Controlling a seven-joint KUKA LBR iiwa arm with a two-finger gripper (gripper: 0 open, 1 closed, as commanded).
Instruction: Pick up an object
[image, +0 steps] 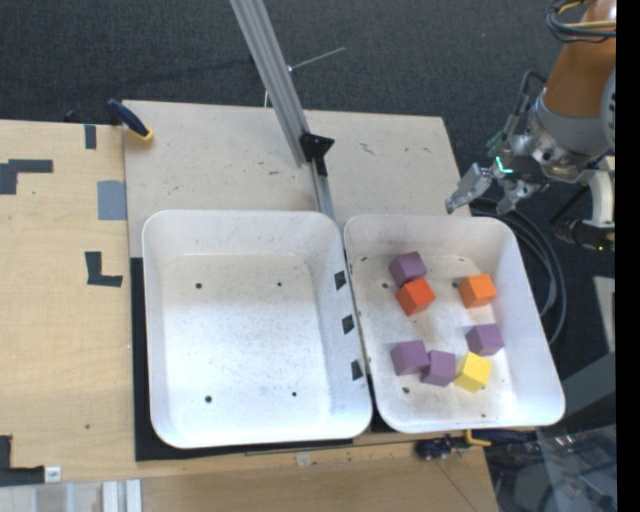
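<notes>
Blocks in right bin (520, 270) lie below-left of open, empty pincer (487, 190); orange block (477, 290) is nearest, just inside rim.

Even bright light, slight blur.

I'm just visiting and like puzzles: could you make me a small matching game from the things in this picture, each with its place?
Things:
1. yellow block
2. left bin
3. gripper
4. blue and yellow clamp

Places:
A. above the right bin's far right corner
B. near front of the right bin
C. far left of the bench
D. beside the bin that holds blocks

Pairs: 1-B, 2-D, 3-A, 4-C
</notes>
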